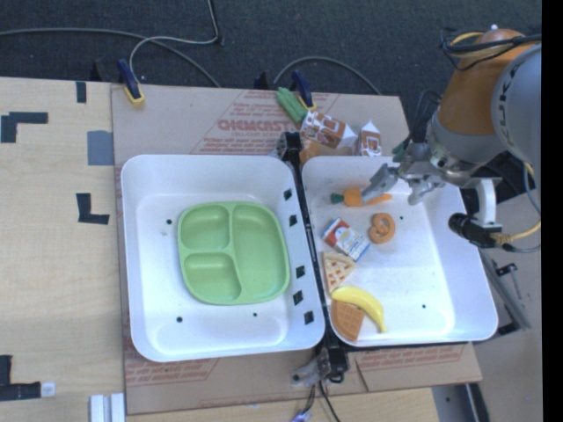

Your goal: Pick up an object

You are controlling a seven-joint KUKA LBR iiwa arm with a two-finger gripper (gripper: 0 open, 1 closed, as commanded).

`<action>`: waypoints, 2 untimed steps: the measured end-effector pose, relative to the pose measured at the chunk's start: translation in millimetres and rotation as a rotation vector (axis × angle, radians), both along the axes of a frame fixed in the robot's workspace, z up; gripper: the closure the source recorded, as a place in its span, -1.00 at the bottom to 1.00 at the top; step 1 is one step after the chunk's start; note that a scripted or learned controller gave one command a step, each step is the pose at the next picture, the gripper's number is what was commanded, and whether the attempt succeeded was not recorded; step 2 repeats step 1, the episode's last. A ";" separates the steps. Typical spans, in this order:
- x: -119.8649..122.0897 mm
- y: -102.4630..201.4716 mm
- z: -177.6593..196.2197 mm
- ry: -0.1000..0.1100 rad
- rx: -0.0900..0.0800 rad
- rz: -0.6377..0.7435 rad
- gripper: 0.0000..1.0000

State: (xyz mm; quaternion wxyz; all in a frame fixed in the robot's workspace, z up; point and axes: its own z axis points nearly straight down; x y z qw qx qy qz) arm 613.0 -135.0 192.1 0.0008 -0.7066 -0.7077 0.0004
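The right bin (457, 262) holds several toy foods. An orange carrot (365, 198) lies near its back wall, with a brown pretzel (382, 228) just in front of it. A small red and white carton (344, 237), a waffle wedge (335, 271), a yellow banana (361, 306) and an orange cookie-like piece (347, 323) lie along the bin's left side. My gripper (400, 186) hangs over the back of this bin, open, its fingers spread. One finger (379, 183) sits right above the carrot's right end. Nothing is between the fingers.
The left bin (141, 236) holds a green divided plate (234, 251). Behind the bins on the cardboard lie a green clamp (290, 104) and small snack cartons (327, 132). Cables run across the dark floor at the back.
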 end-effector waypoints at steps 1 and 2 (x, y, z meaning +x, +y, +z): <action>51.0 9.8 -101.6 -0.009 -0.002 0.001 -1.00; 51.0 9.8 -101.6 -0.009 -0.002 0.001 -1.00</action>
